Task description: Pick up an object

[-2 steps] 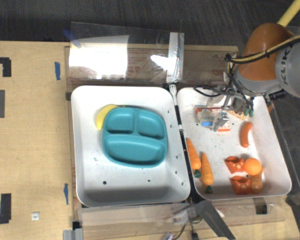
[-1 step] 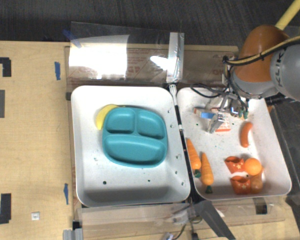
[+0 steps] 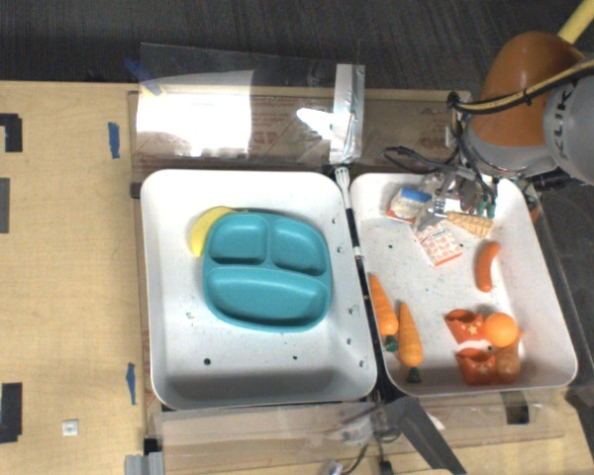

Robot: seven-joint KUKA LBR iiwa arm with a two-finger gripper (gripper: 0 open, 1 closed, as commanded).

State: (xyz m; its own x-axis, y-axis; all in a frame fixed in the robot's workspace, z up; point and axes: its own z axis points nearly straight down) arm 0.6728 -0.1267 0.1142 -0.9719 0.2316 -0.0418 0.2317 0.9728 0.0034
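My gripper (image 3: pixel 447 202) hangs over the far end of the right bin (image 3: pixel 549 295), reaching in from the right under the arm's orange band. Just below and around it lie a small blue-and-white packet (image 3: pixel 409 204), a red-and-white wrapper (image 3: pixel 441 244) and a tan waffle-like piece (image 3: pixel 472 225). An orange sausage (image 3: pixel 487 264) rests to the right of them. Two carrots (image 3: pixel 383 308) (image 3: pixel 409 334) lie along the bin's left wall. An orange ball (image 3: pixel 501 331) sits on red toy pieces (image 3: pixel 472 349) at the near right corner.
The left bin (image 3: pixel 168 295) holds a teal divided plate (image 3: pixel 267 268) with a yellow object (image 3: pixel 206 225) poking out from under its far left corner. A clear plastic sheet and a silver strip (image 3: pixel 347 112) stand behind the bins. Cables hang near the wrist.
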